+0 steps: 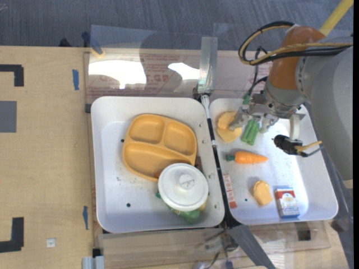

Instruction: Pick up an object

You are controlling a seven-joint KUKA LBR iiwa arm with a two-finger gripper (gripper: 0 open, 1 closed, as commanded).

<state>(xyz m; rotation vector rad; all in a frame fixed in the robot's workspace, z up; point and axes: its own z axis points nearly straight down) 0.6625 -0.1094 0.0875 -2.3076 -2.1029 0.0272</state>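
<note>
Over right white bin (314,206), tool (253,123) state unclear, above green object (250,133), grey carpet (140,4) behind bench (39,150).

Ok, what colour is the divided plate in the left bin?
Yellow-orange, plain; the camera view shows the plate clearly.

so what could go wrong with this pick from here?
1. The gripper sits over crowded items: the green object lies right beside the pale yellow piece, so it may nudge or grab both.
2. That cluster is close to the right bin's left wall, so a finger could catch the rim.
3. The toy carrot lies just below and could get knocked.
</note>
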